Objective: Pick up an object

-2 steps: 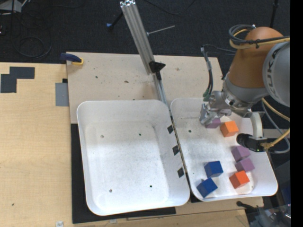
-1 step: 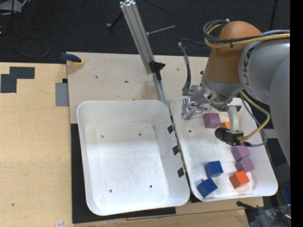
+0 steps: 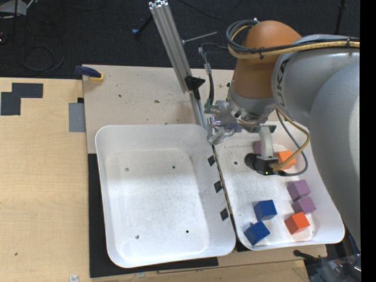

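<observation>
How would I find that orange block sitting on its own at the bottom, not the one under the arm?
Look in the right-hand shallow white bin, at its near right corner. The orange cube sits just below two purple cubes and right of two blue cubes; it is the sole orange one there.

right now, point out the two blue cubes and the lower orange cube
upper blue cube (image 3: 265, 209), camera view, top face
lower blue cube (image 3: 257, 232), camera view, top face
lower orange cube (image 3: 297, 222), camera view, top face
</observation>
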